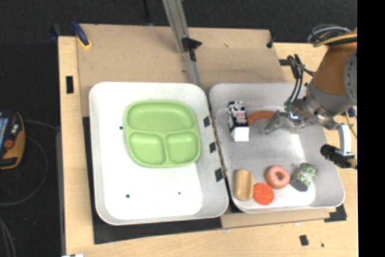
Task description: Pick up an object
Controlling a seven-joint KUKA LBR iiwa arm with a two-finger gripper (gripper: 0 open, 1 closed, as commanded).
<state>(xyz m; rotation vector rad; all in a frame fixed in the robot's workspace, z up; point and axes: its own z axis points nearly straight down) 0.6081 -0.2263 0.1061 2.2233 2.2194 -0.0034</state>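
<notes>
Objects for picking lie in the right bin point(319, 147): a small black-and-white carton point(237, 120) near its upper left, and along the front edge a tan cylinder point(243, 184), a red-orange ball point(263, 194), a pink doughnut point(277, 176) and a green-white item point(304, 176). The pincer point(278, 123) hangs low over the bin's upper middle, beside an orange-red piece point(260, 115); whether it is open or closed cannot be told. The left bin point(108, 189) holds a green divided plate point(162, 132).

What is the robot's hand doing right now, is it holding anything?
Gripper: low over the right bin, near the orange-red piece; whether it is open, shut or holding anything cannot be told.
</notes>
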